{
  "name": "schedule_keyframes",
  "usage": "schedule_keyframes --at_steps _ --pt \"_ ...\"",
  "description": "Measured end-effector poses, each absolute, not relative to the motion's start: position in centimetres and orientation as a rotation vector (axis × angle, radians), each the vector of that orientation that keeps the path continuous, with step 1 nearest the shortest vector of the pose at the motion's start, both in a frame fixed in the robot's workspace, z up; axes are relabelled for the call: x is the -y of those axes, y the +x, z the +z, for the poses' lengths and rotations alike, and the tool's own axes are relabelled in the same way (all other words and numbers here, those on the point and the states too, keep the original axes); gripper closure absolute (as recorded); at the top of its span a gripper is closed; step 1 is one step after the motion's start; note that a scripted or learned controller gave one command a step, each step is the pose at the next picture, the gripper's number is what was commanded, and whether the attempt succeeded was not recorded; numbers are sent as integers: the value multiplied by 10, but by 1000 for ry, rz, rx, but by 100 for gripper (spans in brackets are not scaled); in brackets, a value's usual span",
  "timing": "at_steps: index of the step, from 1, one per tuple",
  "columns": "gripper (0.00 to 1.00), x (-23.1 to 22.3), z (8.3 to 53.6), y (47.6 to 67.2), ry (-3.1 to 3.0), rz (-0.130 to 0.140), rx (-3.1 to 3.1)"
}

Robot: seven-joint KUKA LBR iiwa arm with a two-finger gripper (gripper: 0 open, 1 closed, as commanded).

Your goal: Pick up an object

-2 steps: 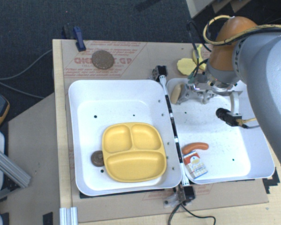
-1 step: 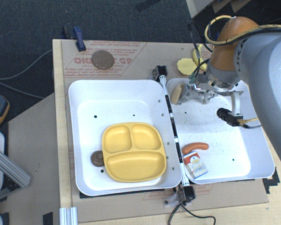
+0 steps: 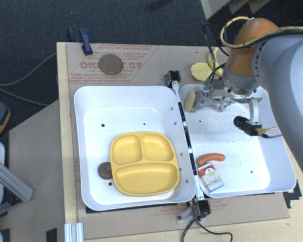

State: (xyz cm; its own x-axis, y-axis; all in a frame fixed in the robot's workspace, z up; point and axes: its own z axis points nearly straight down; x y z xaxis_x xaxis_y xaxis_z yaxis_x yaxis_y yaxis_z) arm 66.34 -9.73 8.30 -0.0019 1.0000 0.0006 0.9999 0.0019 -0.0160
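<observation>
The right bin (image 3: pixel 252 173) holds an orange-red sausage (image 3: pixel 210 158) near its left wall. A small red and white packet (image 3: pixel 211 178) lies just below the sausage. A tan bread-like piece (image 3: pixel 190 101) leans in the bin's far left corner. My gripper (image 3: pixel 218 101) hangs low over the far part of this bin, just right of the tan piece, under the orange wrist band (image 3: pixel 248 42). I see nothing held in it. In the left bin (image 3: pixel 91 110), a yellow divided plate (image 3: pixel 143 163) sits with a brown round piece (image 3: pixel 105 170) at its left edge.
A yellow piece (image 3: pixel 200 70) lies on the bench beyond the right bin. A brown disc (image 3: pixel 110 63) and a blue clamp (image 3: pixel 84 41) sit on the cardboard behind the left bin. A black cable plug (image 3: pixel 245 125) juts over the right bin. The grey arm (image 3: pixel 288 74) covers the right side.
</observation>
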Motion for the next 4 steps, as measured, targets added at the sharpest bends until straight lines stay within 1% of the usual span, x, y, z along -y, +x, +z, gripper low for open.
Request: schedule_keyframes --at_steps 3,4 --pt "0 95 83 663 -2213 20 2215" --pt "0 96 83 662 -2215 12 2216"
